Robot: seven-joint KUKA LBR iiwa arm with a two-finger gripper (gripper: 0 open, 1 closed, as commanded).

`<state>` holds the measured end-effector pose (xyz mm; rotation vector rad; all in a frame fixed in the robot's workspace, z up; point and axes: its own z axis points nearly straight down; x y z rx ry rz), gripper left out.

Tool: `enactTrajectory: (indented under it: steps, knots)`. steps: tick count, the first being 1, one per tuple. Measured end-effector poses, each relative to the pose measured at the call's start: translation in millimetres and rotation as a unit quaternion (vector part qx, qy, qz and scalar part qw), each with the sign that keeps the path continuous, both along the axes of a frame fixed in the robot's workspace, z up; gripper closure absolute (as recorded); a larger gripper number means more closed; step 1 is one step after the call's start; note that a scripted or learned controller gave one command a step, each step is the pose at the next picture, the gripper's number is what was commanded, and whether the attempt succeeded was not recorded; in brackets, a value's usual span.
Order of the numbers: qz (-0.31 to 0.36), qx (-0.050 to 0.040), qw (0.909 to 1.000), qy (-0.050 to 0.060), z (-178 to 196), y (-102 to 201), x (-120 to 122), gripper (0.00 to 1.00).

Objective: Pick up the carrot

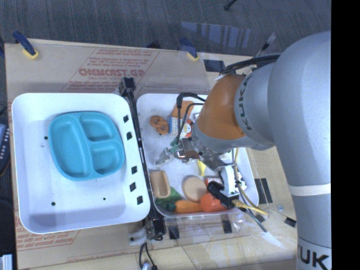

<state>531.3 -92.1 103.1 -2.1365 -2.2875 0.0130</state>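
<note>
- Bins: the left bin holds a blue tray with three parts.
- A black divider sits between the left bin and the right bin.
- The carrot lies orange along the right bin's front edge, beside a tan bowl.
- The gripper hangs over the right bin's middle, apart from the carrot and farther back. I cannot tell its grip.

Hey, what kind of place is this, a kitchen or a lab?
Most likely a robotics lab bench: a grey KUKA arm reaches over two white bins, one holding toy food such as a carrot, the other a blue divided plate.
</note>
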Motion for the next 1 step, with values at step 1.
enactTrajectory:
  steps: [1]
  knots:
    - [0.225, -0.0003, 0.9742, -0.007, -10.9, -53.2, 40.0, 0.00]
